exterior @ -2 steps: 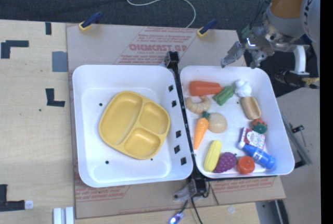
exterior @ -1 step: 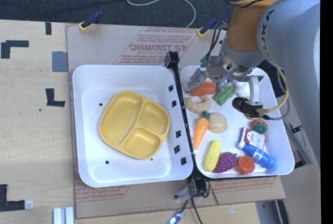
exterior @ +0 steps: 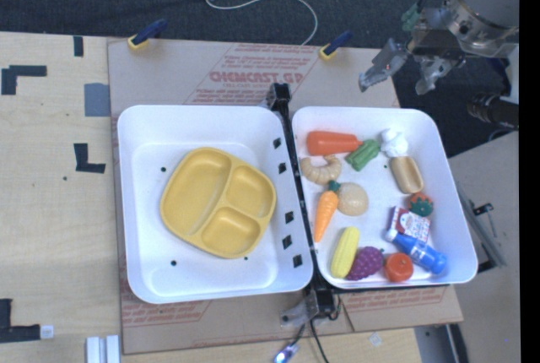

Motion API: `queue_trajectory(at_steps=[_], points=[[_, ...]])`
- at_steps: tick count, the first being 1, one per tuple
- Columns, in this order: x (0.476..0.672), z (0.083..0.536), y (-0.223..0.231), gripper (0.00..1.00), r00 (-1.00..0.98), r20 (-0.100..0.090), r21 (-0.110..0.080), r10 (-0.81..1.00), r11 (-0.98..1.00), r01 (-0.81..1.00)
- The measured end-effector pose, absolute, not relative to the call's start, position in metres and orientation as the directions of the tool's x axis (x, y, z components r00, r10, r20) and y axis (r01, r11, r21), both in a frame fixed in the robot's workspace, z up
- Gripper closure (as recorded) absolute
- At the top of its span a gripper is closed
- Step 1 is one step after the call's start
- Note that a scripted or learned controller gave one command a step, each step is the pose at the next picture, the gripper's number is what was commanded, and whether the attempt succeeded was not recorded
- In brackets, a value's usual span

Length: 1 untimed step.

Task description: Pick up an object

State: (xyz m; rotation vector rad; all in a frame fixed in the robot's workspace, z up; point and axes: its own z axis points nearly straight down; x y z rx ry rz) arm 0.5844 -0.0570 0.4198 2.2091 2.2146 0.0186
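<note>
Two white bins sit side by side on the bench (exterior: 51, 184); the left bin (exterior: 139, 209) holds a yellow divided plate (exterior: 218, 201), lying flat near its middle.

The right bin (exterior: 447, 176) holds the toys: an orange-red carrot piece (exterior: 332, 142) along the far side, a green pepper piece (exterior: 364, 154) just beside its right end, a small white piece (exterior: 393, 141) next to that; a tan bread roll (exterior: 407, 174) near the right wall; a pale curved piece (exterior: 321, 172) and a beige round piece (exterior: 352, 199) toward the middle; a small orange carrot (exterior: 324, 214) by the divider; a corn cob (exterior: 344, 251) touching a bunch of purple grapes (exterior: 366, 262) at the near side; a red tomato (exterior: 398, 268), a blue bottle (exterior: 420, 254) and a red-and-white carton (exterior: 409, 226) clustered in the near right corner; a strawberry (exterior: 420, 204) just above the carton.

The hand (exterior: 405, 70) hangs beyond the far right corner of the right bin, above the dark floor, well apart from every toy; its two fingers (exterior: 377, 69) are spread apart with nothing between them.

Two clamps, one yellow and blue (exterior: 146, 34), one blue (exterior: 336, 42), pinch the cardboard sheet (exterior: 253, 70) under the bins; a white cable (exterior: 253, 2) loops across the dark floor beyond.
</note>
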Motion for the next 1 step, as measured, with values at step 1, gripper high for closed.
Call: queue_trajectory(at_steps=[1], points=[[0.5421, 0.5224, 0.0048, 0.0, -0.009, 0.002, 0.012, 1.0, 0.009, 1.0]])
